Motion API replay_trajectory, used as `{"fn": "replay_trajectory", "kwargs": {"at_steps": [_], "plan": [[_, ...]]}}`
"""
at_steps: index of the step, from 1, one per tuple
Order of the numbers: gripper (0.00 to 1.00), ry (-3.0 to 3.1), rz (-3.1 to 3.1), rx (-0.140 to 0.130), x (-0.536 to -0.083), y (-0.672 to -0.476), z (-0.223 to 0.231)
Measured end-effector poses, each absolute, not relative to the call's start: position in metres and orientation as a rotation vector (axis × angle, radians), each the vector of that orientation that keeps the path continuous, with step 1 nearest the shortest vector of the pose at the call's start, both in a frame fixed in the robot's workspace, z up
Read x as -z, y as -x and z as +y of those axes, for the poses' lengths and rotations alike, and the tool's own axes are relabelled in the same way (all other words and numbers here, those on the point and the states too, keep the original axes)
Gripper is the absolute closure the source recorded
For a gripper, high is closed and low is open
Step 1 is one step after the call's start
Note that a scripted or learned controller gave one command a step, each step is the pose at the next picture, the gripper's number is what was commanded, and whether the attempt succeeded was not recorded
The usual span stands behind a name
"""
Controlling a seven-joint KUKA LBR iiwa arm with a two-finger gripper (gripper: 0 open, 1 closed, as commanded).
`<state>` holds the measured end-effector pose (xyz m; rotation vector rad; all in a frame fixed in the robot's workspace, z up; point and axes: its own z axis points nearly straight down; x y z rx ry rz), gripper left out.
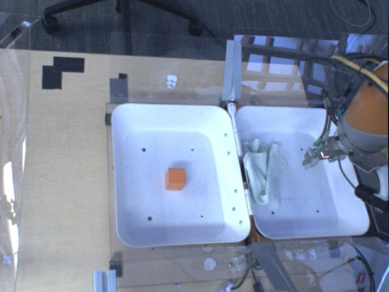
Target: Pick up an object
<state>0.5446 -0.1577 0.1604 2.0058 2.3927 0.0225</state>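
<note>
1. I take the right bin [340, 224] as my landmark. A pale green cloth [264, 172] lies crumpled along its left wall, just beside the divider where the two bins meet. It looks dropped there loosely, not folded, so I judge it would bunch up under a pinch.

2. Left of the right bin, well apart from it, an orange block [175, 179] sits near the middle of the left bin [140, 126]. It rests flat on the floor with open space all round, which I judge makes it the easier thing to pick up.

3. Both bins sit side by side on the wooden surface [61, 163], their inner rims touching, so either object is a fair target.

4. The arm [368, 111] reaches in over the right bin's right side, its orange band above the grey wrist. The end effector [316, 155] hangs over the upper right part of that bin's floor, clear of the cloth.

5. I cannot tell how far the end effector is open; it is too small and cluttered with cables. I see nothing held in it.
</note>
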Motion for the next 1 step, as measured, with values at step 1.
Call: {"fn": "replay_trajectory", "kwargs": {"at_steps": [1], "plan": [[1.0, -1.708, 2.625, -0.004, -0.0899, -0.6277, -0.2025]]}}
